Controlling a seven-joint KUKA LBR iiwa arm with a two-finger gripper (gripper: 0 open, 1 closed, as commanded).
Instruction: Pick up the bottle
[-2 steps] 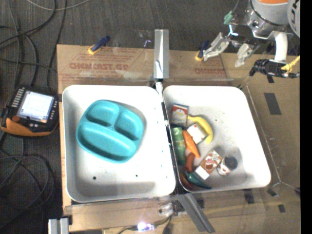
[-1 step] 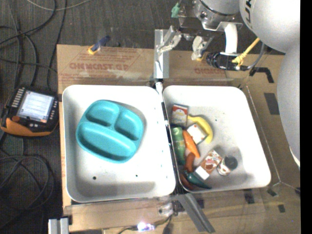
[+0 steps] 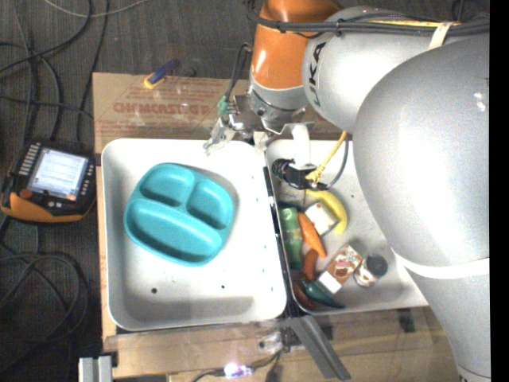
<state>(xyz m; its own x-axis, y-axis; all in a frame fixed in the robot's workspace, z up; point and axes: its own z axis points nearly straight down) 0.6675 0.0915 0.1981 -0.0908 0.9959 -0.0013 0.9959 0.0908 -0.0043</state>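
Observation:
The bottle is small, with a dark cap, and lies near the front right of the right bin, beside a brown and white packet. My gripper hangs over the back rim of the left bin, near the wall between the two bins. It is well apart from the bottle, up and to the left of it. Nothing shows in the gripper. The grey arm and its orange band cover the back part of the right bin.
A teal divided plate lies in the left bin. The right bin also holds a banana, an orange carrot, a green item, a dark green pepper and a white block. A pendant sits left of the bench.

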